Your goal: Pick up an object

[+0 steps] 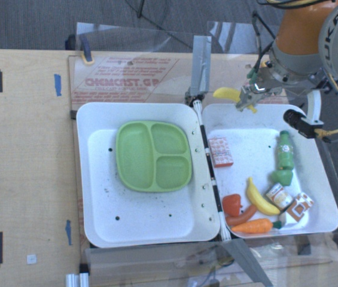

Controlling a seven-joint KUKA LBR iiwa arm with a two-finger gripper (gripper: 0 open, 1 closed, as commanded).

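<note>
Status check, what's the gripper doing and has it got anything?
Gripper at right bin's far rim. Yellow curved object at its tip, grasp unconfirmed. Toy food lies loose in bin.

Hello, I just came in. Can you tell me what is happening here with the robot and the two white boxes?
A grey and orange arm reaches in from the right, and its gripper is raised over the far rim of the right bin, with a yellow object right at it. Whether the object is truly gripped is hard to tell. In that bin lie a green bottle, a banana, a carrot, a red pepper and small cartons. The left bin holds a green divided plate.
</note>
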